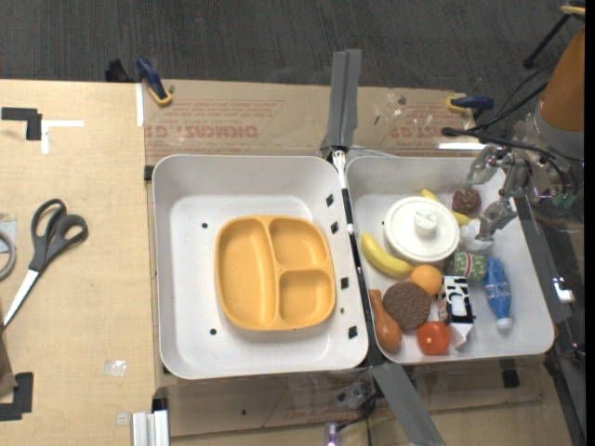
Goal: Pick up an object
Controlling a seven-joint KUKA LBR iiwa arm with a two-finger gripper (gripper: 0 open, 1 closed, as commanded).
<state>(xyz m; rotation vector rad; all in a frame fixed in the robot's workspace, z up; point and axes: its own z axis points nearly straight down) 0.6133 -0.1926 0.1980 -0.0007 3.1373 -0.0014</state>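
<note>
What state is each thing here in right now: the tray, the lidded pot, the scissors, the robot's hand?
Yellow divided tray: lying flat in the left bin, all three compartments bare.
White pot: upright in the right bin, lid on.
Scissors: on the bench, blades closed.
Blue bottle: lying on its side.
Gripper: low over the right bin's far corner, holding nothing that can be seen.

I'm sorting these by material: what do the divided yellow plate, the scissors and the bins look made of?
The plate: probably moulded plastic, one even yellow with a soft sheen. The scissors: black handles, likely plastic; pale blades, probably metal. The bins: seemingly thin white plastic with rounded corners and smooth walls.
</note>
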